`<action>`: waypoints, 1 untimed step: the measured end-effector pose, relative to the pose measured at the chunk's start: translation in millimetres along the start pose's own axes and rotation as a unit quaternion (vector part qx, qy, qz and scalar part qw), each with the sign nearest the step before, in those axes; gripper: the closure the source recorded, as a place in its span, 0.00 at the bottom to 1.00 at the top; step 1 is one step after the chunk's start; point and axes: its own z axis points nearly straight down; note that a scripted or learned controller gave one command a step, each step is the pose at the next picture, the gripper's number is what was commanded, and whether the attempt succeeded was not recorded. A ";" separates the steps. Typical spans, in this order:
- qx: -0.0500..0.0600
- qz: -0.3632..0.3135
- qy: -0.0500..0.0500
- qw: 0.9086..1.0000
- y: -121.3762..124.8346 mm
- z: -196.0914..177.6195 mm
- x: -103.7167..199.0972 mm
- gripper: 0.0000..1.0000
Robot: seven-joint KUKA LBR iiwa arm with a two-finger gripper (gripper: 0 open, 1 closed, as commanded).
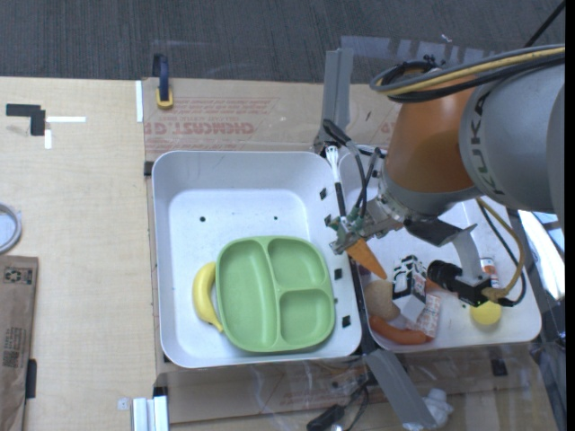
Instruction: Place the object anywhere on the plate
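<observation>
Hovering just right of the green plate, your gripper pinches the orange carrot; that bin wall between could knock it loose.

Grey KUKA arm with orange band; black and yellow cables routed along the housing.
</observation>
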 end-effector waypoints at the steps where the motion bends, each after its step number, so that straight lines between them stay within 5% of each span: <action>1: 0.000 0.000 0.000 1.000 0.0 -0.1 -0.2 0.00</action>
